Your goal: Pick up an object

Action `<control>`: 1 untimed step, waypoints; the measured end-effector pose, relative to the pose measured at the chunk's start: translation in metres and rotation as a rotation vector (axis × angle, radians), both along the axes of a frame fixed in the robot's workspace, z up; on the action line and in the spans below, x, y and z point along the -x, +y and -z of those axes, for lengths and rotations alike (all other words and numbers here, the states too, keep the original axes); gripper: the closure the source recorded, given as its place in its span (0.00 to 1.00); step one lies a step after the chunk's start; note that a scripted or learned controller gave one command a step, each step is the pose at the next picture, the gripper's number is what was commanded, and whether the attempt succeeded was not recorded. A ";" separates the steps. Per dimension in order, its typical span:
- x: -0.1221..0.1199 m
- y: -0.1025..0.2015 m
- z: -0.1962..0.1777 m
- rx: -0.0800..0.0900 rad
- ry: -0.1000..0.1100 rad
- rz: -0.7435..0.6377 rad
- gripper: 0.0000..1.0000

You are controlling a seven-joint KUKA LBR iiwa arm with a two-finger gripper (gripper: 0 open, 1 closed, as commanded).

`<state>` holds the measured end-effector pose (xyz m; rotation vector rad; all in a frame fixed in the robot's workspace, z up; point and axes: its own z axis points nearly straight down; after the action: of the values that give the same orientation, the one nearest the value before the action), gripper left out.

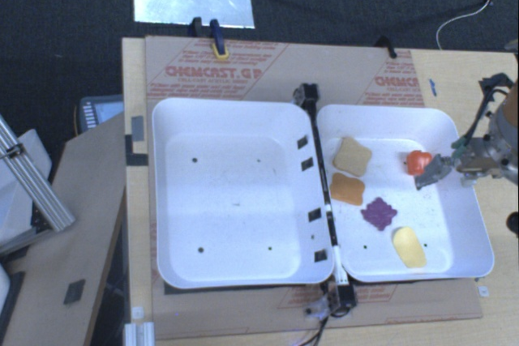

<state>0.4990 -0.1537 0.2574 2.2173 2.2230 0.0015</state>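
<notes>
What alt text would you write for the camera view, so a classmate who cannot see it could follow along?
A robot arm's gripper reaches in from the right beside a red object in the right bin. That bin also holds a tan piece, an orange piece, a purple piece and a yellow piece. The left bin sits alongside.

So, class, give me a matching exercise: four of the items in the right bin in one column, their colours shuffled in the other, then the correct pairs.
Items
1. round piece beside the gripper
2. jagged piece
3. oval piece near the front corner
4. upper bread-like slice

Colours
A. yellow
B. tan
C. red-orange
D. purple

Pairs: 1-C, 2-D, 3-A, 4-B
</notes>
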 end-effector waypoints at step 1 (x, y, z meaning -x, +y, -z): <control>0.012 -0.057 -0.133 0.009 -0.016 0.006 0.00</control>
<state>0.4869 -0.2108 0.3901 2.2113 2.2042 0.0091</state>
